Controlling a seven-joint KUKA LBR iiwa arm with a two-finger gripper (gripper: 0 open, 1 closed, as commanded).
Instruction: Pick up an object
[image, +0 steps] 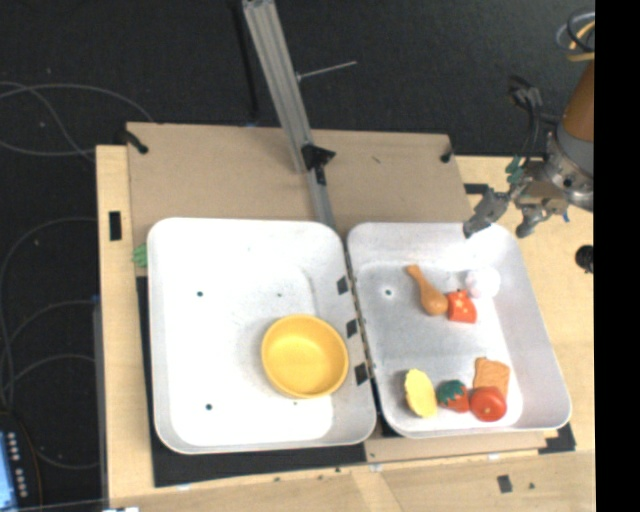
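On the desk (115, 300) we see the left bin (200, 300) holding a round yellow bowl (304, 355); the right bin (400, 270) holds a tan drumstick shape (427, 290), a red block (461, 308), a yellow lemon-like piece (420, 392) and a glossy tomato (487, 404); our pincer (505, 215) hangs spread open, gripping nothing, above that bin's far right corner

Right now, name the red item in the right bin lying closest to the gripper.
The small red piece beside the drumstick; the tomato sits farther from the gripper.
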